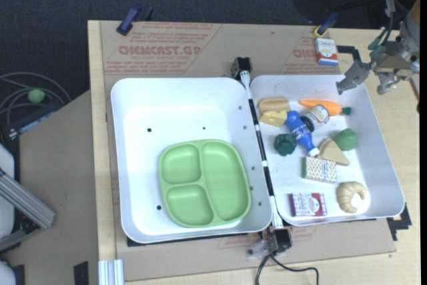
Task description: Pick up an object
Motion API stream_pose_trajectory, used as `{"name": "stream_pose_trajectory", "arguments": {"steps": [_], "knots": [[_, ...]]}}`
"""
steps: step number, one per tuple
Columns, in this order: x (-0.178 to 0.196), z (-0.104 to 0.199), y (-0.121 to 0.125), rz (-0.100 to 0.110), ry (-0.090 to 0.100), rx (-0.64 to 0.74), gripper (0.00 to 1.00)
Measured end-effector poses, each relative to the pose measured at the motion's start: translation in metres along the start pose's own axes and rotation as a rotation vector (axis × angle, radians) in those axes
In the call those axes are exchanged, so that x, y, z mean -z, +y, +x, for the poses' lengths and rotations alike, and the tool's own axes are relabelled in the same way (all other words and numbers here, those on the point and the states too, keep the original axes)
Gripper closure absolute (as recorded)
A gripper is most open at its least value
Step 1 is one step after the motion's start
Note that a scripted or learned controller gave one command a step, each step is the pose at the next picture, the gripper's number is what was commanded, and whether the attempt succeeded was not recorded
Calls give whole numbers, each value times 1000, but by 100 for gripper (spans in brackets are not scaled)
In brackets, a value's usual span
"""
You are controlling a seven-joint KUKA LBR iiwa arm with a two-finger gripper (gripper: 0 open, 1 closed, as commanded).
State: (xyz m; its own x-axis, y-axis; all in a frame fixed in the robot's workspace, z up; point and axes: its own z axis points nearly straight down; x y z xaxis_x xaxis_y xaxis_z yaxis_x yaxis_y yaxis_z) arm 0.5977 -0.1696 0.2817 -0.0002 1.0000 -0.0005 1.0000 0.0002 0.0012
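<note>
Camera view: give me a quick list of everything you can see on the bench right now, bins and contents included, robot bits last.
Bins: 2, white, side by side on the bench.
Divided plate: 1, light green, left bin.
Bread rolls: 2, tan, right bin top left.
Carrot: 1, orange, right bin top.
Bottle: 1, blue, right bin middle.
Dark green lump: 1, beside the bottle.
Green ball: 1, right bin's right side.
Wedge: 1, beige, under the ball.
Green-white box: 1, right bin lower middle.
Red box: 1, right bin bottom.
Croissant: 1, tan, bottom right.
Small carton: 1, on the bench behind the right bin.
Tool: 1, grey, over the right bin's top right corner.
</note>
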Motion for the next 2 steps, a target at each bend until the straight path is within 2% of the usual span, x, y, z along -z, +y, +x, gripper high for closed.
{"name": "stream_pose_trajectory", "arguments": {"steps": [1, 2], "knots": [[-130, 32, 24, 6, 3, 1, 0], [-198, 64, -11, 3, 1, 0, 0]]}}
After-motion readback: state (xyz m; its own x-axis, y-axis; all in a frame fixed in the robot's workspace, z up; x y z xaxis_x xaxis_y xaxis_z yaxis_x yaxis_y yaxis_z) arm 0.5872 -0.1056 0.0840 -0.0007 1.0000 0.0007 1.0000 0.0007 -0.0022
